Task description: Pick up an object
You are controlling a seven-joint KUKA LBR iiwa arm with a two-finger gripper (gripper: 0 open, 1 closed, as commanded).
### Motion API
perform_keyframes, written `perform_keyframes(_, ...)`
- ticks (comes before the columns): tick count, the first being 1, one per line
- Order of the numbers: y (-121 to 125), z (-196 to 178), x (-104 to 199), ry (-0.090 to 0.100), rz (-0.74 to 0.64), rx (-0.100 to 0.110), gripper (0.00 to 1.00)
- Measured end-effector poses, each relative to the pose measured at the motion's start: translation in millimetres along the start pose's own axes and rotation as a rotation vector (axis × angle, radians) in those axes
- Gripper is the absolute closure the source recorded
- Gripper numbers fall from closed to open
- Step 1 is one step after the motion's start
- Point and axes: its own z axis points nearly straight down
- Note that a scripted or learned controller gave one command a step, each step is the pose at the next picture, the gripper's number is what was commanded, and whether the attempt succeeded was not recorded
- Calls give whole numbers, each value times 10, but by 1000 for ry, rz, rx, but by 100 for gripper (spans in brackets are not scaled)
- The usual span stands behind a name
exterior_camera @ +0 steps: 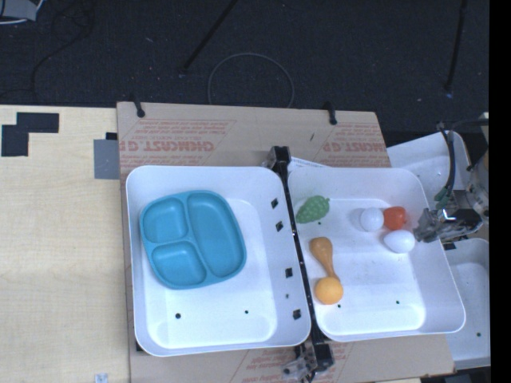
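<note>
Two shallow white bins sit side by side on a sheet of brown cardboard [239, 138] printed with red lettering, which lies on a pale wooden bench [56, 246]. Beyond the bench the floor is dark carpet [319, 38], crossed by thin cables and a loose loop of wire [251, 80]. Some black and grey rectangular patches mark the bench top at the left.

Inside the left bin [207, 329] rests a blue divided plate [192, 238] with three compartments, set toward the bin's left half. A black divider [294, 254] runs between the two bins.

Within the right bin [383, 317] lie a green leafy toy [313, 209] near the divider, an orange maraca-shaped toy [325, 271] below it, and a cluster toward the right wall: a white ball [370, 219], a red-orange ball [394, 217] just beside it, and a white egg-shaped object [399, 242] just below the red one.

At the right rim of that bin hangs the gripper [435, 226], close to the white egg-shaped object. Whether its fingers are apart or together cannot be told, as the metal parts blur together there.
</note>
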Motion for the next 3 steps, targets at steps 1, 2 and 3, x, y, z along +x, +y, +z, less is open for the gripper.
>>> perform_keyframes(1,91,4,420,3,-2,4,100)
perform_keyframes(2,158,108,866,3,-2,6,100)
perform_keyframes(3,256,111,1492,4,-4,5,100)
